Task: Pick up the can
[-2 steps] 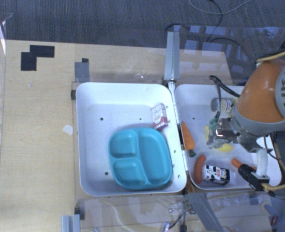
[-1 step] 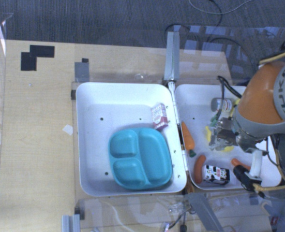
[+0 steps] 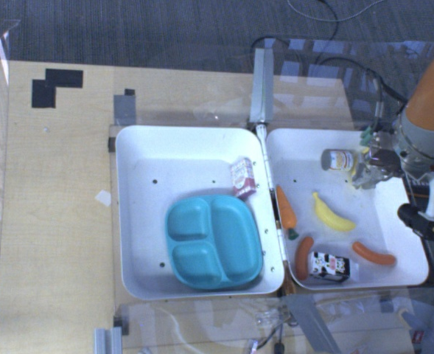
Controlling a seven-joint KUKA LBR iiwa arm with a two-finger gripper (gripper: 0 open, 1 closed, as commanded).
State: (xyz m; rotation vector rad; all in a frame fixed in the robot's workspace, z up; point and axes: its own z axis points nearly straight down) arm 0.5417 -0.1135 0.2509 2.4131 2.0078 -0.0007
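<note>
Can (image 3: 338, 159) lies on its side, upper right bin (image 3: 393, 220), gripper (image 3: 369, 169) just beside. Can't tell gripper state. Risk: round can may roll off w/ a nudge.

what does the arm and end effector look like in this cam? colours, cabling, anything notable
The arm enters from the right: a broad orange band, then a grey wrist section beneath it. The gripper is a small metallic silver-grey assembly with dark parts and a small green spot on its upper side. Dark cables loop behind it, and a black fitting sits lower on the right. No readable markings.
</note>
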